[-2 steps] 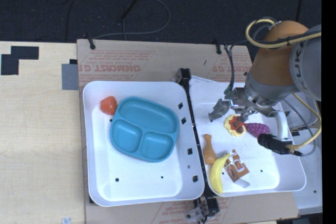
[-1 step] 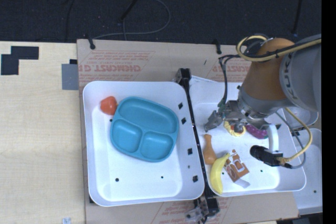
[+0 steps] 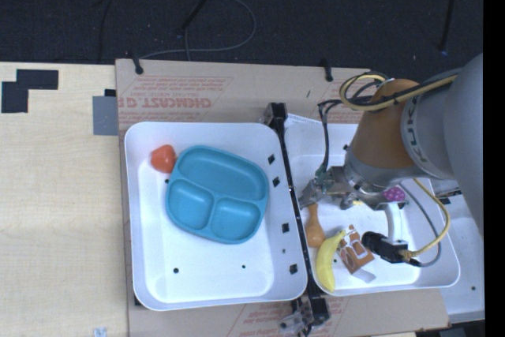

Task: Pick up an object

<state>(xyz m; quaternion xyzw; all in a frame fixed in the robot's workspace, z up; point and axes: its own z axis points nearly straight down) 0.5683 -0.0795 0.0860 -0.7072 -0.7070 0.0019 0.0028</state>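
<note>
glossy blue plastic tray, matt cardboard

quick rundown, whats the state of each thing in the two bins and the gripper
blue tray: right way up, flat in left bin
orange ball: beside the tray, left bin
banana: lying in right bin
brown packet: beside banana
purple item: partly hidden by arm
gripper: low over right bin

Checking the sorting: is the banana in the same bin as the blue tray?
No, the banana lies in the right bin, the blue tray in the left.
</note>
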